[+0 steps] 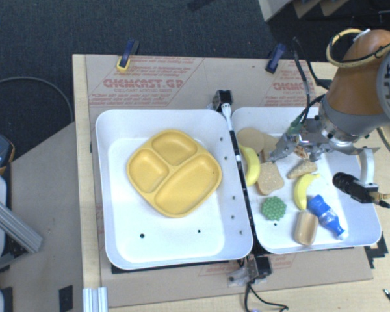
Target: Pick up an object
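Bench w/ two white bins noted. Gripper (298, 145) is seen above right bin (370, 236); claw state cannot be told. Banana (251, 165), left of gripper: judged soft, curved; mid-body hold advised.

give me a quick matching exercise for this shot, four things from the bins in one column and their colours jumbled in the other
Things:
1. divided plate
2. bottle
3. broccoli
4. bread slice

Colours:
A. green
B. tan
C. yellow
D. blue

Pairs: 1-C, 2-D, 3-A, 4-B
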Tool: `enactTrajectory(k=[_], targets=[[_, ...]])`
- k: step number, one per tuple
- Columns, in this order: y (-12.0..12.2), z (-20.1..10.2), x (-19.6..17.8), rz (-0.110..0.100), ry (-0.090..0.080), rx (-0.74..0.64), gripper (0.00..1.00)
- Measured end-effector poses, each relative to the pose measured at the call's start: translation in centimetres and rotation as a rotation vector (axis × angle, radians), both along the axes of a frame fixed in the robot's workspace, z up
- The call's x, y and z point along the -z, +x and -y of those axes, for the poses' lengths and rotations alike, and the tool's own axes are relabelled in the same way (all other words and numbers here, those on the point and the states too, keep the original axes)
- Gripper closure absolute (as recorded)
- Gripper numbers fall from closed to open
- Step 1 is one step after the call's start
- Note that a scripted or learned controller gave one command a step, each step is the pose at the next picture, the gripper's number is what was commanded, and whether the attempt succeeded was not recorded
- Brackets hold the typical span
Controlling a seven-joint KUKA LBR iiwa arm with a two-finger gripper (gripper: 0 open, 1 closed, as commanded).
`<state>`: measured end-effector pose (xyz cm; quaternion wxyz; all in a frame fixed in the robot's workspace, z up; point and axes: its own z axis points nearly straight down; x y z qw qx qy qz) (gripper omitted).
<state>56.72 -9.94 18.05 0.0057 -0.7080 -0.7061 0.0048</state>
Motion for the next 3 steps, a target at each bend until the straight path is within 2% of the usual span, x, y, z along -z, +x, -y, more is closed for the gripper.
enactTrajectory(k=[1, 2, 3], targets=[[0.3, 0.0, -0.8, 0.014, -0.001, -0.002, 0.00], [-0.3, 0.5, 3.8, 0.010, 0.001, -0.002, 0.00], [-0.1, 0.6, 8.6, 0.016, -0.001, 0.000, 0.00]])
